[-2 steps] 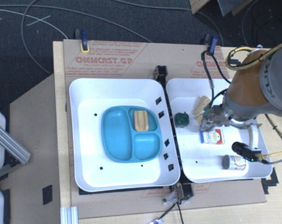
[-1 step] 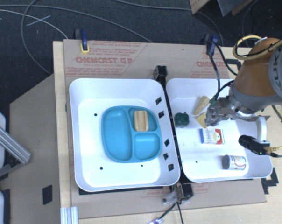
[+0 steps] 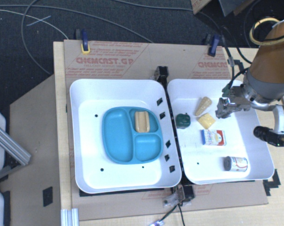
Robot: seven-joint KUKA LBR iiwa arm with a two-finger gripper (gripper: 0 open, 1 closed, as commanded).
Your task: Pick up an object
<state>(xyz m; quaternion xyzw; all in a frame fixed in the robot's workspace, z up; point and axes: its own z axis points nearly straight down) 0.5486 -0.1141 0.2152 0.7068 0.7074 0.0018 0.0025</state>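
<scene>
The right bin [image 3: 255,173] holds several small objects. A dark green lump [image 3: 182,121] lies by its left wall. A tan wedge [image 3: 203,106] and a yellow chunk [image 3: 207,121] lie just right of it. Below them lies a white, blue and red carton [image 3: 212,137], and a small can [image 3: 235,164] rests on its side near the front. My gripper [image 3: 225,108] hangs low over the right bin's upper middle, just right of the tan wedge and the yellow chunk. I see nothing held in it.
The left bin [image 3: 85,126] holds a blue divided tray [image 3: 118,135] with a tan bread-like piece [image 3: 142,121] in its upper right compartment. A black divider [image 3: 168,121] runs between the bins. The grey and orange arm [image 3: 269,65] covers the right bin's far right corner.
</scene>
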